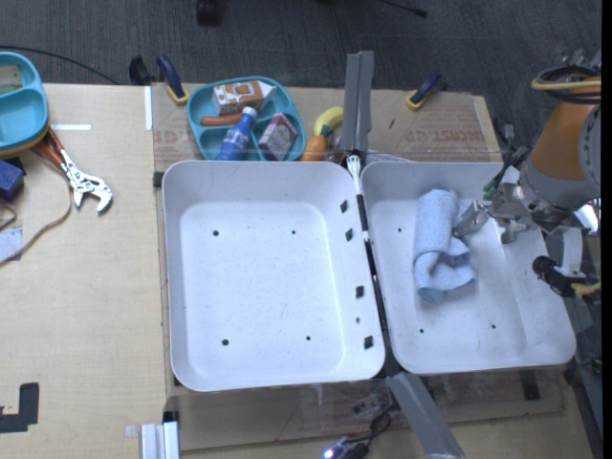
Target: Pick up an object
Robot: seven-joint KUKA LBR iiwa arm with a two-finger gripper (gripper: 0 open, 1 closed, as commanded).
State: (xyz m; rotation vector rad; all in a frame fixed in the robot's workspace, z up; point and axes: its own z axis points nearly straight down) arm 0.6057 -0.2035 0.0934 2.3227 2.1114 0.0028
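A light blue rolled cloth (440, 247) lies in the right white bin (497, 338), left of its middle. The grey arm with the orange band reaches in from the right edge. My gripper (470, 223) is low over the right bin, right next to the cloth's upper right edge. I cannot tell whether it touches the cloth. Nothing is visibly held.
The left white bin (191, 285) adjoins the right one along a clipped divider (361, 247). Behind the bins stand a teal tray (247, 118) of small items, a yellow object (328, 122) and a grey post (359, 94). A wrench (84, 185) lies on the bench at left.
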